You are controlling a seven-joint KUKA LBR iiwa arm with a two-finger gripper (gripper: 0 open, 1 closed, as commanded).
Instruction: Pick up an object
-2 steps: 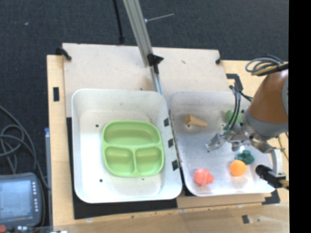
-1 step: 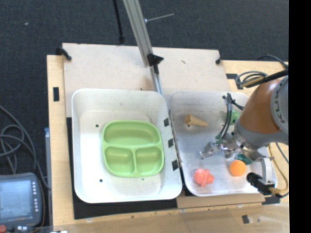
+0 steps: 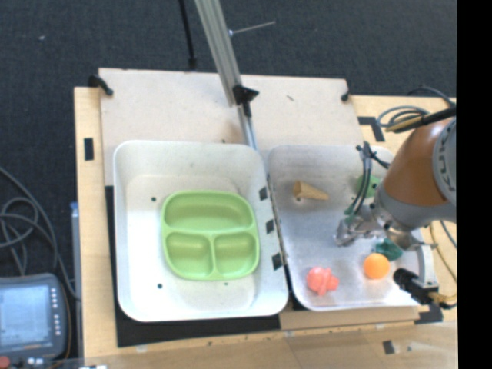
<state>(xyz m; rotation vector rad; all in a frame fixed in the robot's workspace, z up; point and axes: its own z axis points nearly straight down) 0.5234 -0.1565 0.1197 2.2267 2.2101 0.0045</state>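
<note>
Orange ball (image 3: 376,266), pink lump (image 3: 322,280) — perhaps fruit, tan wedge (image 3: 309,192)

Even overhead light is falling on the bench (image 3: 192,83), bright but flat. The two white bins (image 3: 131,206) are washing out slightly, their texture fading. Soft shadows are sitting along the left bin's lower edge and under the green divided plate (image 3: 209,233). The whole frame is looking soft and low-resolution; the dark floor (image 3: 61,29) is losing detail.
</note>
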